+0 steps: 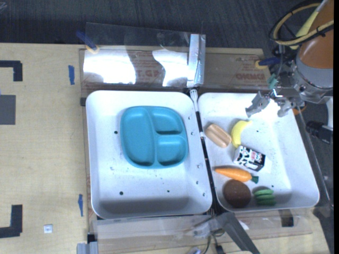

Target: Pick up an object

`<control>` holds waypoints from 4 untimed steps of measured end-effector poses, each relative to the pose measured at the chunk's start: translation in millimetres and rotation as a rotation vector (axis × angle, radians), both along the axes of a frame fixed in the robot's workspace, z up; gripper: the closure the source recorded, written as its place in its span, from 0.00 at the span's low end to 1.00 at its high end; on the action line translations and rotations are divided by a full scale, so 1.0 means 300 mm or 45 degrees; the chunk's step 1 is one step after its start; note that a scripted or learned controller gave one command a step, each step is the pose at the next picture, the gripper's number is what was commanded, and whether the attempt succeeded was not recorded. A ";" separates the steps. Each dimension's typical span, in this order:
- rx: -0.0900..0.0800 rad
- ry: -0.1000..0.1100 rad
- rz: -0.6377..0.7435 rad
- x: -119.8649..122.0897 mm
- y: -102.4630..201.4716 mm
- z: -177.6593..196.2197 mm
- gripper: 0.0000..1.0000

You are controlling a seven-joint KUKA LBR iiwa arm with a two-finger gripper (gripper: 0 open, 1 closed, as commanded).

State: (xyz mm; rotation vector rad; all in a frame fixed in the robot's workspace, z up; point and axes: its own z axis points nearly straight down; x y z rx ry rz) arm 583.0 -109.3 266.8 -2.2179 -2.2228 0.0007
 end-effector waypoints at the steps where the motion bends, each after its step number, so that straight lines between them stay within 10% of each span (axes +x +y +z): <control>1: 0.002 0.013 0.052 0.076 0.006 -0.368 0.00; 2: -0.001 -0.007 0.184 0.101 0.009 -0.566 0.00; 3: 0.000 -0.020 0.180 0.110 0.008 -0.520 1.00; 4: 0.000 -0.007 -0.083 0.085 0.196 -0.268 1.00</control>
